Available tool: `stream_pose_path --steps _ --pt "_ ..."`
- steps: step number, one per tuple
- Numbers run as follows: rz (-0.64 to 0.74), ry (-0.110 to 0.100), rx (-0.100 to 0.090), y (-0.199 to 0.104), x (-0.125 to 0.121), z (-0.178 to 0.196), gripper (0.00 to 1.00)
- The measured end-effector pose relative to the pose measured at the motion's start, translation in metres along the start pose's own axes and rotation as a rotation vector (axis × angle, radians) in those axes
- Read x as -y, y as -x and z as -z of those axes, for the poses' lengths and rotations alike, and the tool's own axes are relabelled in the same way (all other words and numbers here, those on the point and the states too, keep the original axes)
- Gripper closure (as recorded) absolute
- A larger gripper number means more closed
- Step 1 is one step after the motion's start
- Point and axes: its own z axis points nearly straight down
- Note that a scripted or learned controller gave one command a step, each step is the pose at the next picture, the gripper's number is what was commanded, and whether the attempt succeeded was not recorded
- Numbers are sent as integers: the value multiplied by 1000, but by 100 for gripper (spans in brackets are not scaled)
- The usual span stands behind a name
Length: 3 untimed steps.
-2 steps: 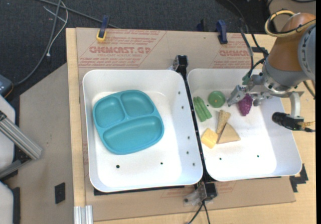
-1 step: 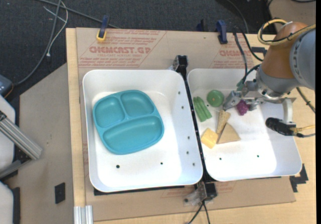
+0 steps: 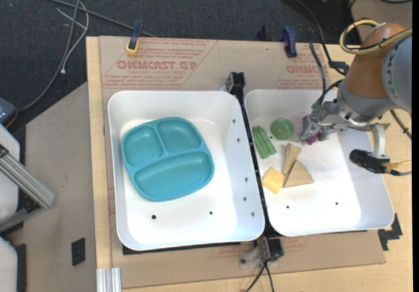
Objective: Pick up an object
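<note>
So from the overhead camera, the gripper (image 3: 313,130) sits low over the right shallow white bin (image 3: 366,219), near its upper middle. I honestly cannot tell from this angle if it's open or closed, the tip is just a dark clump with a bit of purple. Nothing visibly sits in it.

The closest candidate is the small round green ball (image 3: 282,128), just beside the gripper on its left, apart from it as far as I can see. Below that is a cluster: a green stick-shaped piece (image 3: 264,143) lying near the bin's left wall, a narrow tan cone-ish piece (image 3: 290,153), a tan wedge (image 3: 299,175) touching or nearly touching it, and a yellow block (image 3: 273,181) right up against the wedge. The left white bin (image 3: 124,219) holds a teal divided plastic plate (image 3: 169,156), well away from the action. Both bins sit on the cardboard-covered counter (image 3: 177,65).

What I'd worry about:
- The gripper looks offset to the right of the ball, so a straight drop probably lands on bare bin floor and closes on air.
- The ball is round. A glancing touch likely sends it rolling toward the stick or the wall.
- Going for the tan/yellow cluster instead risks pinching two pieces at once, or shoving them apart, since they're packed together.
- The stick being close to the wall leaves little room on that side.
</note>
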Motion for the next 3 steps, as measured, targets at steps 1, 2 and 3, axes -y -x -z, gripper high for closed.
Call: stream_pose_path --steps 1,2,3 --pt "1 3 2 -6 3 60 100" --pt "1 4 2 -7 4 102 100" --pt "1 4 2 -8 3 136 100"
